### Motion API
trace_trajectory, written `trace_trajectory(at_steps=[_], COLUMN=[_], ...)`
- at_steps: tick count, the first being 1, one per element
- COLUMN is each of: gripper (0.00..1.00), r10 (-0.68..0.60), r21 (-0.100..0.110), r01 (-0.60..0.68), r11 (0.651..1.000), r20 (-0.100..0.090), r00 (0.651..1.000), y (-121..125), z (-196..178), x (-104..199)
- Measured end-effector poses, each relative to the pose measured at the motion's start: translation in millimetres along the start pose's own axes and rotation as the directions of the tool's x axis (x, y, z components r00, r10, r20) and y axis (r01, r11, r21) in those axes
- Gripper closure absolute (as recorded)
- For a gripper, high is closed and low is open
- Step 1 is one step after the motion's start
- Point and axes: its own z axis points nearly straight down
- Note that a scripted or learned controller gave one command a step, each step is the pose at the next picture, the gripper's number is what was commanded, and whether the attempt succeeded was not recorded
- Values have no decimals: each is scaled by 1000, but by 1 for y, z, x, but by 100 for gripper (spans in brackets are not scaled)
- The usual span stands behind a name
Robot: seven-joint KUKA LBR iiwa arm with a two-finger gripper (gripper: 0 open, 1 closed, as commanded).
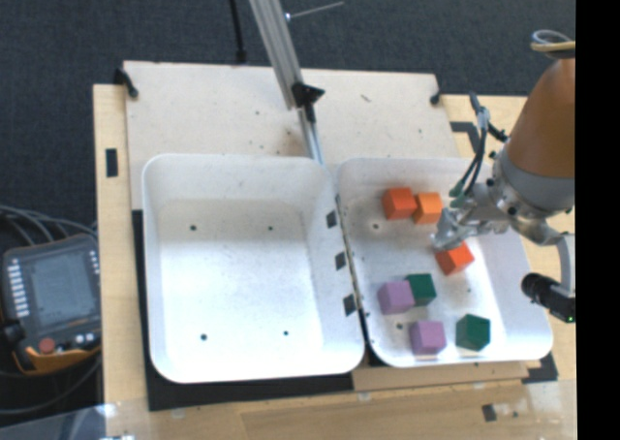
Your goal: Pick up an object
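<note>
The grey arm with its orange band reaches in from the right, its two-finger gripper (453, 239) low over the right-hand shallow white bin (509, 336). The jaws sit directly above a small orange-red block (455, 258) in the middle of that bin — whether they are spread, pressed together or pinching it cannot be told from this angle. Farther back lie two orange cubes (411, 204), touching side by side. Nearer the front, a lilac cube (394, 296) touches a dark green cube (421, 287); a second lilac cube (427, 336) and a second green cube (473, 331) lie close to the near rim (slightly apart). The left-hand white bin (242, 264) shares the wooden desk (194, 109).
</note>
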Motion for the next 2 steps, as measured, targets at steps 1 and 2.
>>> trace_trajectory(at_steps=[1, 2], gripper=[100, 100], r10=[0, 1], r21=[3, 0], r01=[0, -1], r11=[1000, 1000], r20=[-1, 1], r00=[1000, 1000], y=[8, 24], z=[15, 24], x=[51, 94])
